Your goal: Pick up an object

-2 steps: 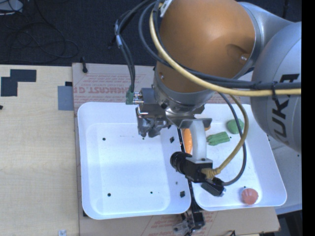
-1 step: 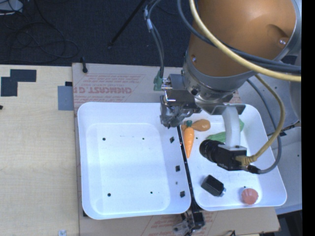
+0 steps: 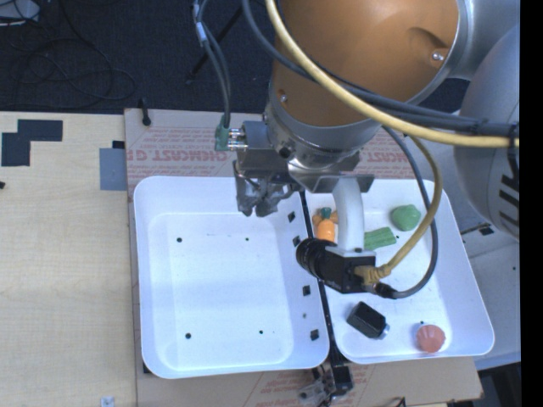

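Observation:
My gripper [image 3: 260, 195] hangs as a dark grey mass over the far right corner of the left bin [image 3: 161, 227], close to the divider between the bins. Nothing shows in its grasp. In the right bin [image 3: 462, 278], an orange object [image 3: 324, 225] lies just right of the divider, partly hidden by a white part of the arm. A rounded green object [image 3: 405, 217] and a flat green piece [image 3: 380, 238] lie further right. A black block [image 3: 367, 320] and a reddish ball [image 3: 430, 337] sit near the front edge.
The arm's large orange and grey body [image 3: 365, 49] covers the far part of both bins. A black cable connector [image 3: 331, 263] and yellow hose [image 3: 416, 253] hang over the right bin's middle. Cardboard [image 3: 170, 151] lies under the bins; the wooden bench [image 3: 59, 270] extends left.

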### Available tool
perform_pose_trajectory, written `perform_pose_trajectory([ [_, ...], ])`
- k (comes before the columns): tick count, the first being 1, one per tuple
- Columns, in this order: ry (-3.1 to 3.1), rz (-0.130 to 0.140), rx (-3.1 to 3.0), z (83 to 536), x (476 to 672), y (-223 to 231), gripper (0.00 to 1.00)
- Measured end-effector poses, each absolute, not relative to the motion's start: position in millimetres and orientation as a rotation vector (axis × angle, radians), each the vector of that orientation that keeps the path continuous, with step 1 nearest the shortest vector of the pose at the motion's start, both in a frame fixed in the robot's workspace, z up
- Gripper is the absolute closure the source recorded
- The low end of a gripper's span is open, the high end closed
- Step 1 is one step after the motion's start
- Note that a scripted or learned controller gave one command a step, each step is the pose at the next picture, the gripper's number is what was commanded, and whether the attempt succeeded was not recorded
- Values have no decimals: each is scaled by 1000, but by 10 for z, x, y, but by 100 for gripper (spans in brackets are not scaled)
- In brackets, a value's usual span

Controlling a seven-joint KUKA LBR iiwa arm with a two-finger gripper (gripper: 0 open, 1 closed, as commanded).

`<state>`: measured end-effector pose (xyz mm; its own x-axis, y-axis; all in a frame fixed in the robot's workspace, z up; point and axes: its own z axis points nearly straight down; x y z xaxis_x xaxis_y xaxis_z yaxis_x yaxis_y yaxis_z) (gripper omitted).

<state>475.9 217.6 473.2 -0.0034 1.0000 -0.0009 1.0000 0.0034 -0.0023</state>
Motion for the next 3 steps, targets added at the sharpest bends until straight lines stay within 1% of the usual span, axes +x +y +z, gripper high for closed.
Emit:
perform_pose_trajectory([
  [1,-2223,3,-2221,4791,5215,2366,100],
  [2,-2227,-3,-2217,5405,5357,2447,100],
  [3,-2223,10,-2216,5274,5282,2429,100],
])
